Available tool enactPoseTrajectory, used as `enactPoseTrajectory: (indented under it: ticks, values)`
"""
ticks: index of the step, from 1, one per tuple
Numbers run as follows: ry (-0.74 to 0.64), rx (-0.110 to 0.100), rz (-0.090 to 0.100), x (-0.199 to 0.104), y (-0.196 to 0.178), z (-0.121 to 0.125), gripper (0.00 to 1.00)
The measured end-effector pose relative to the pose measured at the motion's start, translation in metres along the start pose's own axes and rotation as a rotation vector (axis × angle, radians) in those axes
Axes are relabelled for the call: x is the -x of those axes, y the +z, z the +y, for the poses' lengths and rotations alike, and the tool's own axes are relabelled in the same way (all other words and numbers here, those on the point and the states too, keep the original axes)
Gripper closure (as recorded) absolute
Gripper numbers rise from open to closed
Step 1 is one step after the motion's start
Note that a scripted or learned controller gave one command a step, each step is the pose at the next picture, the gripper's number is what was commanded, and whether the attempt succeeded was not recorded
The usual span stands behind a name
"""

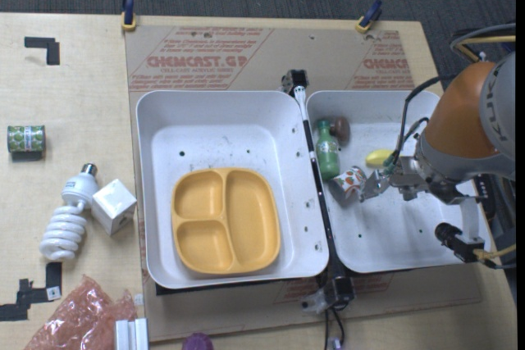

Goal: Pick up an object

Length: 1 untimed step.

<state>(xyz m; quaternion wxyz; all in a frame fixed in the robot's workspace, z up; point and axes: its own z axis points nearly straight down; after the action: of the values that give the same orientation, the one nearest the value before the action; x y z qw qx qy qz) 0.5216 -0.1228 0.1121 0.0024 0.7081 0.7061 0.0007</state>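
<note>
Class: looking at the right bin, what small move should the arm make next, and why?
Probably lower the gripper slightly toward the small red-and-white object just to its left; it sits apart from the green bottle and yellow object, and nothing is visibly held.

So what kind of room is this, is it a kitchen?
Probably not a kitchen: it looks like a robot test lab. A grey and orange robot arm reaches over two white bins, which sit on a board clamped down by blue clips.

Grey arm (484,168), orange band, black cables.
</note>
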Motion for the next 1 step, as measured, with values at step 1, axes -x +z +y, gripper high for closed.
enactPoseTrajectory:
  ticks: [1]
  values:
    - [-0.001, -0.005, 0.003, -0.0220, 0.0197, -0.0425, 0.00]
